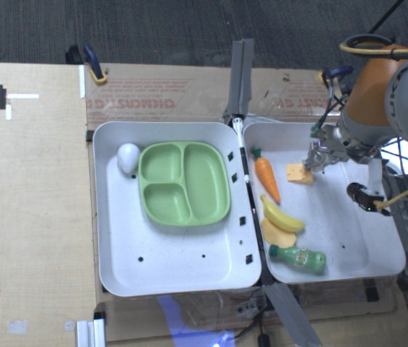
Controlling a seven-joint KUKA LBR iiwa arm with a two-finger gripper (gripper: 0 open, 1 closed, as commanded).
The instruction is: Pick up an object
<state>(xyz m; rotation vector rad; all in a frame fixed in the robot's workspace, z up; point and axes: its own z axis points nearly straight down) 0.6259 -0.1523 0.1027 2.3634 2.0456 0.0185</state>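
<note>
Here, in the camera view, the approach step of a pick is judged to be in hand. The gripper (317, 157) is seen low over the right bin (348, 255), just right of the cheese wedge (299, 173). Whether it is released or clenched cannot be told, and nothing is seen held by it. The cheese wedge, taken as the likely target, lies just below and left of the gripper tip, possibly touching it. Left of the cheese wedge a carrot (266, 178) is shown; below it a banana (281, 216) and a green bottle (299, 258). A short descent onto the wedge, then closure, is judged necessary next.
</note>
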